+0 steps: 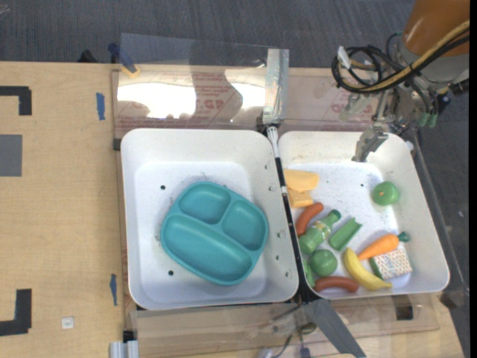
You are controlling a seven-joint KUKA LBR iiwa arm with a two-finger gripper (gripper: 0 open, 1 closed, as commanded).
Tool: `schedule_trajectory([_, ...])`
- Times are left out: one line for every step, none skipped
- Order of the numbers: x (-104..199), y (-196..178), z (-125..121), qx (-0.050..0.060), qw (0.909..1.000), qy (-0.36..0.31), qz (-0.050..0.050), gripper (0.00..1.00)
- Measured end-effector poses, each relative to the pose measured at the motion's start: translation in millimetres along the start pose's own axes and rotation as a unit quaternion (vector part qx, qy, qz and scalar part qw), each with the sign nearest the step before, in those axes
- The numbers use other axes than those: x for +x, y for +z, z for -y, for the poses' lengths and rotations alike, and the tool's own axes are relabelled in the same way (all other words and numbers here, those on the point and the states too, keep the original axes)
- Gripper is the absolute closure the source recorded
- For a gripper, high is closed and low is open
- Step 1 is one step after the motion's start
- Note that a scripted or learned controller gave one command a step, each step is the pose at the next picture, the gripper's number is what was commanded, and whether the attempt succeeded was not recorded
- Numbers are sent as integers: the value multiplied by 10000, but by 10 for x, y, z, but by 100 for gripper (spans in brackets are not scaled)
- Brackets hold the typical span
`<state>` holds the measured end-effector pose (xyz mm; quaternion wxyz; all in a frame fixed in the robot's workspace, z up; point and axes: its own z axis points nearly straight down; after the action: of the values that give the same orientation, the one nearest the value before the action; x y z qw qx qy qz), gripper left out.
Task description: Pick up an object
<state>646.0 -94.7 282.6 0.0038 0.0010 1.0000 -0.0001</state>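
My gripper (378, 142) hangs over the far right corner of the right bin (428, 222), with nothing visibly in it. Below it in that bin lie toy foods. A green apple (385, 193) sits closest, just below and to the right of the gripper. A yellow cheese wedge (300, 184) rests at the bin's left wall. Further forward are a small orange sausage (308, 216), green vegetable pieces (335, 230), a green ball (323, 262), a red sausage (335, 283), a banana (363, 269), a carrot (380, 245) and a patterned block (393, 262).
The left bin (141, 200) holds a teal divided plate (215, 231). A clear panel and a taped post (276, 84) stand behind the bins. Black cables (365, 66) loop off the wrist above the right bin's far edge. Brown bench surface (52, 200) lies to the left.
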Motion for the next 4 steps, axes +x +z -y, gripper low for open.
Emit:
schedule_trajectory([301, 1577, -48, -13, 9997, -244, -76, 0])
schedule_trajectory([583, 1926, -7, 3, 9999, -121, 32, 0])
schedule_trajectory([-202, 1936, 514, -11, 10000, -80, -46, 0])
schedule_trajectory([280, 1931, -70, -9, 9999, -134, 17, 0])
